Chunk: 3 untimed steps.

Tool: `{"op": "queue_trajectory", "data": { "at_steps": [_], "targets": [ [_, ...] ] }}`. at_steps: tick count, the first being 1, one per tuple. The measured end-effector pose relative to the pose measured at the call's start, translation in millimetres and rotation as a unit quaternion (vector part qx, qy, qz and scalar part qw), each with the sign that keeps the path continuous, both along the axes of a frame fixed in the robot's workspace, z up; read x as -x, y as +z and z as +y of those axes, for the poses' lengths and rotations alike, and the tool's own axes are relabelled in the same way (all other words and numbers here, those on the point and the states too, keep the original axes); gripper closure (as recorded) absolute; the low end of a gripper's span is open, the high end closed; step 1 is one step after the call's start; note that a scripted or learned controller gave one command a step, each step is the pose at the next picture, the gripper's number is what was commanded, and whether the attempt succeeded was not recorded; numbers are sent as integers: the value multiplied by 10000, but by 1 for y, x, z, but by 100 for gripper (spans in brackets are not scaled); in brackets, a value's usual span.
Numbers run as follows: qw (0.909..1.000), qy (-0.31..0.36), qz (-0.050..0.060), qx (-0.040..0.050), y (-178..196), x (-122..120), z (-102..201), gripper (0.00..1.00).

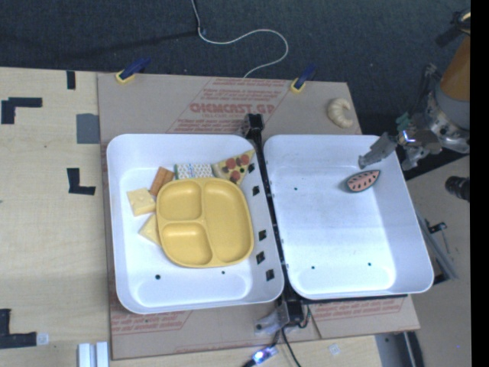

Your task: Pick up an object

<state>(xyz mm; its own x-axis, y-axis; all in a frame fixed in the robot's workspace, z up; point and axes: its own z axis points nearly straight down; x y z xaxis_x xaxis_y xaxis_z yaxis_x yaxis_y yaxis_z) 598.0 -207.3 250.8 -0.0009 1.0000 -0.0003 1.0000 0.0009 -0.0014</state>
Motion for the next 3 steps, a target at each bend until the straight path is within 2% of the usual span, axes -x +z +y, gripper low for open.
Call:
{"op": "queue_trajectory", "data": {
  "at_steps": [1,3],
  "targets": [
    [10000,6,26,-5,-64,-2,5,0],
    [10000,8,19,-1,-164,-5,2,0]
  ]
}}
